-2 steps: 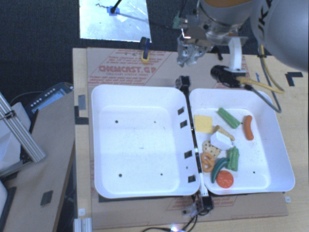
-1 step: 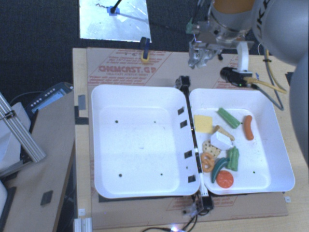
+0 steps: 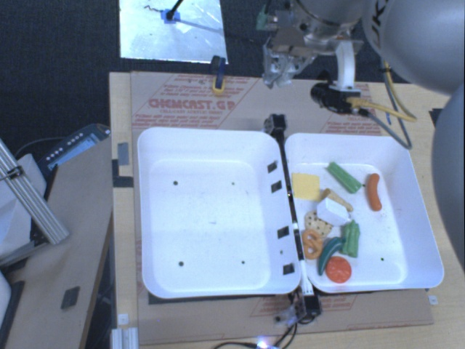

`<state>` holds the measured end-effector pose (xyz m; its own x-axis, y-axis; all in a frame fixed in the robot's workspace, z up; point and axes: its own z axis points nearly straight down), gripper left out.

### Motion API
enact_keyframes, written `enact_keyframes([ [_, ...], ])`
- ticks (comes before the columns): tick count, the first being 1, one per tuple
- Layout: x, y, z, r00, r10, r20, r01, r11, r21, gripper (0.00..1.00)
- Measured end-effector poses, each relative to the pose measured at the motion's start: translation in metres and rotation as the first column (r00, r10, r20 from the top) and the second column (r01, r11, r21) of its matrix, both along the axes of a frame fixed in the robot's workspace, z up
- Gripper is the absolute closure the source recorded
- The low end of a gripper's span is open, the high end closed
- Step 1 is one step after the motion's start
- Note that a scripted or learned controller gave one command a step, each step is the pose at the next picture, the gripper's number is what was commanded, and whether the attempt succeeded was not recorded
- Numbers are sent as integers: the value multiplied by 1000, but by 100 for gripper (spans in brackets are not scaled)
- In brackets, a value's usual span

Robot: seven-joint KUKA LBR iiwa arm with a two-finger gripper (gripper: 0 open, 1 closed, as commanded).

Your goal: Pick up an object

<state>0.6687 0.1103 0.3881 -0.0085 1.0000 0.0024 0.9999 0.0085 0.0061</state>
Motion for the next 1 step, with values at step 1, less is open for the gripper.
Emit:
enact_keyframes([
  [1, -34, 45, 16, 1000, 1, -4, -1, 1000, 0, 100],
])
